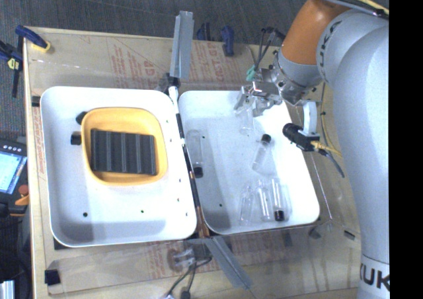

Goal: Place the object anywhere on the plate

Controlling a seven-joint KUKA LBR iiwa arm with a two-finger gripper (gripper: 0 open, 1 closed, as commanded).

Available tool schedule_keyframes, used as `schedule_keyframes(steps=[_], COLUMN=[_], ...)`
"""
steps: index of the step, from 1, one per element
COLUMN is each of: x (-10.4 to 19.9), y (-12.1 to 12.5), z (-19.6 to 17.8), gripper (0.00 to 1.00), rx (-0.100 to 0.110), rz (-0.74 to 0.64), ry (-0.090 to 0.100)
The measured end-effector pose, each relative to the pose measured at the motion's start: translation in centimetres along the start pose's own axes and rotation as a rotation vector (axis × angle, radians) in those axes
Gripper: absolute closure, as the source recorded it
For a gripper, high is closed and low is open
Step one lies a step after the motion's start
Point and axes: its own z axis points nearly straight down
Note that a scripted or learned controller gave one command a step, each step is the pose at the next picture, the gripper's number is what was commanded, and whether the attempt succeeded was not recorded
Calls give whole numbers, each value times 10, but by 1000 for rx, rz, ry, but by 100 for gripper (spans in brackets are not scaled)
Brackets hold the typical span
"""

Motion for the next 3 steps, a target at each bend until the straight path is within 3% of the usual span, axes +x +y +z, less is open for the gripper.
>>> schedule_keyframes(steps=[1,2,3], x=[63,116,143], y=[-9,-10,-25], z=[20,-30,4], gripper=[100,100,100], rx=[2,-1,2], rz=[-254,-322,-623], ry=[-1,-2,-1])
